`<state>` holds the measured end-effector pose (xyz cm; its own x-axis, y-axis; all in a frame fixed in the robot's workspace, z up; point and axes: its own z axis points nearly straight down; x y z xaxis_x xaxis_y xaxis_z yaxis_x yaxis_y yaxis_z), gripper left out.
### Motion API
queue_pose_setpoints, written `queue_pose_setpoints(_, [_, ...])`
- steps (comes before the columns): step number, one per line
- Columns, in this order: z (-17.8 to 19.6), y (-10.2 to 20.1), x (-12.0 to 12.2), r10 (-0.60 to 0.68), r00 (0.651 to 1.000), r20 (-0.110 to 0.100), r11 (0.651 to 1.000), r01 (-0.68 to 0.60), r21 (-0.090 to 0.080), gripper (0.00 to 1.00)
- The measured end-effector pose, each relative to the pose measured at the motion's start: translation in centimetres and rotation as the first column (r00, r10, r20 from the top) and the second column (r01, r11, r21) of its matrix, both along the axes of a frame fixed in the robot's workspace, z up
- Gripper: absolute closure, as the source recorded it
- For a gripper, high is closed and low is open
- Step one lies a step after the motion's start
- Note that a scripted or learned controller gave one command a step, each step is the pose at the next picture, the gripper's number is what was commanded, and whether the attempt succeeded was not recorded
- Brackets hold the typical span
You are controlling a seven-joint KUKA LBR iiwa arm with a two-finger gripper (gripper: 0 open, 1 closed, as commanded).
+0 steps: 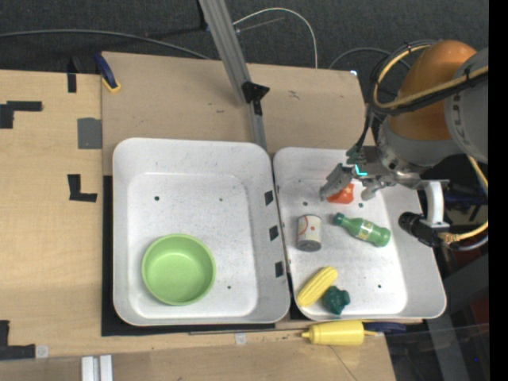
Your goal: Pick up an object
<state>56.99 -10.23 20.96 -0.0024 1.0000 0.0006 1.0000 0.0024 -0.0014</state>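
Note:
My gripper (350, 186) hangs low over the back of the right bin (413, 292), its two grey fingers spread open. A small red object (342, 196) lies on the bin floor just under and between the fingertips; I cannot tell whether they touch it. In front of it lie a green bottle (363, 229) on its side, a small grey can (309, 232), a yellow corn cob (317, 285) and a dark green lump (337, 300).
The left bin (190, 165) holds a green bowl (178, 269) at its front left. A yellow bottle (337, 333) lies on the bench just outside the right bin's front rim. A grey pole (230, 46) slants above the bins' divide.

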Motion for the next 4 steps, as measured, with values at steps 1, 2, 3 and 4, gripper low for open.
queue_pose_setpoints(1, [-6.5, 0.3, -0.2, -0.001, 1.000, -0.007, 1.000, 0.001, 0.000, 0.00])
queue_pose_setpoints(2, [-10.8, 0.1, 0.3, -0.001, 1.000, 0.016, 1.000, 0.002, -0.007, 0.00])
queue_pose_setpoints(3, [-9.6, 0.2, 0.5, 0.001, 1.000, 0.023, 1.000, -0.001, -0.008, 1.00])
queue_pose_setpoints(4, [-3.8, 0.9, 0.0, 0.000, 1.000, 0.005, 1.000, 0.000, -0.001, 1.00])
